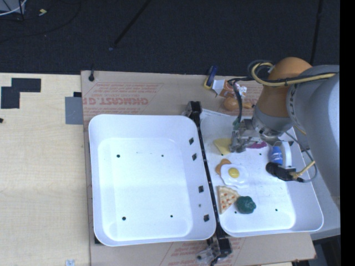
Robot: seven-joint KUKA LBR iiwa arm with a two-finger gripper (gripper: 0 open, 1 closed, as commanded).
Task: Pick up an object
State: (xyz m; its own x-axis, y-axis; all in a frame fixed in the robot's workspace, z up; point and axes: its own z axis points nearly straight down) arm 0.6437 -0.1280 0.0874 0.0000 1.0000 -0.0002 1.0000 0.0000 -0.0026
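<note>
My gripper (pixel 239 142) reaches down into the right bin (pixel 302 218) near its far left part. It hovers just right of a pale yellow wedge (pixel 222 146) and may be touching it. A thin magenta piece (pixel 257 145) lies just right of the gripper. A fried egg toy (pixel 233 174) sits in front of it, with a small orange-brown piece (pixel 223 163) at the egg's left. Nearer the front lie a waffle-like slice (pixel 226 197) and a dark green lump (pixel 245 205). A blue bottle (pixel 276 155) lies to the right.
The left bin (pixel 144 176) stands beside the right one, with a black divider (pixel 202 165) between them. Behind the right bin, a brown object (pixel 229 102) and a blue-and-yellow clip (pixel 211 78) rest on the cardboard. The grey arm (pixel 316 115) fills the right side.
</note>
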